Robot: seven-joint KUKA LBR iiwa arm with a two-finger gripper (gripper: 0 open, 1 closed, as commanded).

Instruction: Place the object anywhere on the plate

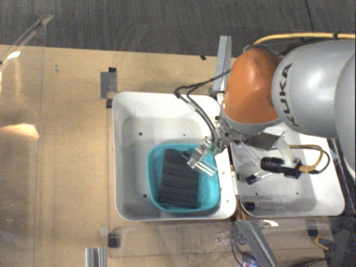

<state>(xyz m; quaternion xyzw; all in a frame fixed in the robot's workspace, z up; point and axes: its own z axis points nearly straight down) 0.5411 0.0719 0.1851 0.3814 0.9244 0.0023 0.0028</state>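
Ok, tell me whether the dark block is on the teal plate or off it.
On it. The dark ribbed block lies flat inside the teal plate, teal rim visible around it, with the gripper over its upper right corner.

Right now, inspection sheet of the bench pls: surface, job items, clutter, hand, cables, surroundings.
Surface: wooden bench bearing two white bins, left bin and right bin, side by side.
Job's things: teal plate in the left bin's near right part; dark ribbed block lies flat on it.
Clutter: nothing seen in the left bin besides these.
Hand: hand sits over the block's upper right corner; grip cannot be judged from this view.
Cables: black cables loop from the wrist over the left bin; a black fitting with a yellow cable over the right bin.
Surroundings: dark carpet beyond the bench; metal brackets at the bin corners.
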